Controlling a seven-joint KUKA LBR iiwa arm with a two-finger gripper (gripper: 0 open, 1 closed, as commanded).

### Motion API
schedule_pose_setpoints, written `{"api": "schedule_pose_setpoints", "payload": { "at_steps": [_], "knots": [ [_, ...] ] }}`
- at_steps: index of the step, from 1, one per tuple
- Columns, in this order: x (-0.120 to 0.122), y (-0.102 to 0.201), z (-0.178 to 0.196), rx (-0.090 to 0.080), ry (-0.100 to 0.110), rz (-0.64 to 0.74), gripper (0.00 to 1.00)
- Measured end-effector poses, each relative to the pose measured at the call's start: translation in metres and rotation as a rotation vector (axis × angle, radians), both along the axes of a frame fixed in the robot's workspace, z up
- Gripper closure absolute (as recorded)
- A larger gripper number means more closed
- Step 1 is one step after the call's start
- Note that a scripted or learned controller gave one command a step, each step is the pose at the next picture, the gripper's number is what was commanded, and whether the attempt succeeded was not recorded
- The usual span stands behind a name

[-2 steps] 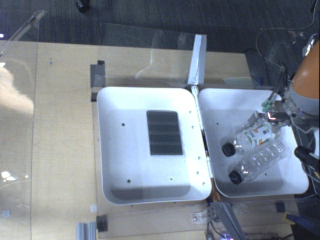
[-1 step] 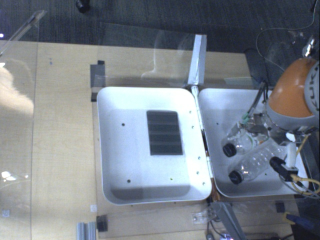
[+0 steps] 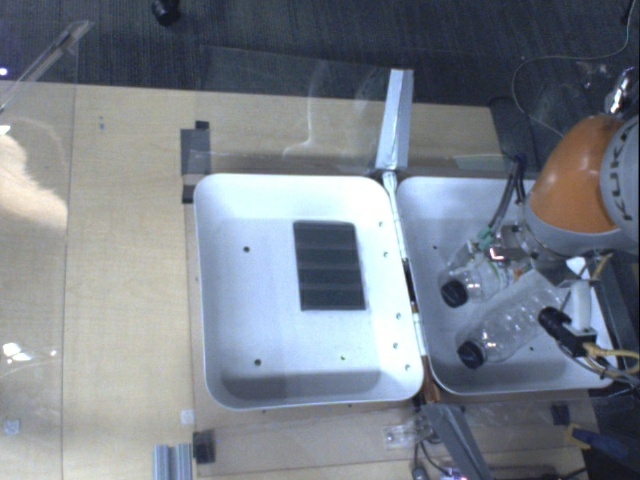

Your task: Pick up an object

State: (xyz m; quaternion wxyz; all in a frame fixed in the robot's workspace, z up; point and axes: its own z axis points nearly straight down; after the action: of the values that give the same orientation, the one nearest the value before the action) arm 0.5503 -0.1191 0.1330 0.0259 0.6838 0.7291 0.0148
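Note:
Two clear plastic bottles with black caps lie in the right bin (image 3: 430, 208). The upper bottle (image 3: 472, 282) points its cap left. The lower bottle (image 3: 508, 330) lies slantwise with its cap toward the bin's front. The arm's orange band (image 3: 572, 183) hangs over the bin's right side. My gripper (image 3: 497, 252) reaches down and left from it, right above the upper bottle's body. A flat black ridged block (image 3: 328, 265) lies in the middle of the left bin (image 3: 230, 298).
A metal divider strip (image 3: 394, 128) runs back from the seam between the bins. Cables and a black and yellow fitting (image 3: 570, 336) sit at the right bin's right edge. A clear panel (image 3: 40, 268) covers the bench at left.

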Motion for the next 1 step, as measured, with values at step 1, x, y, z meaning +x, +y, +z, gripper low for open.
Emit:
{"api": "schedule_pose_setpoints", "payload": {
  "at_steps": [1],
  "knots": [
    [0.0131,0.0019,-0.0021,-0.005,-0.015,0.077,0.0]
  ]
}}
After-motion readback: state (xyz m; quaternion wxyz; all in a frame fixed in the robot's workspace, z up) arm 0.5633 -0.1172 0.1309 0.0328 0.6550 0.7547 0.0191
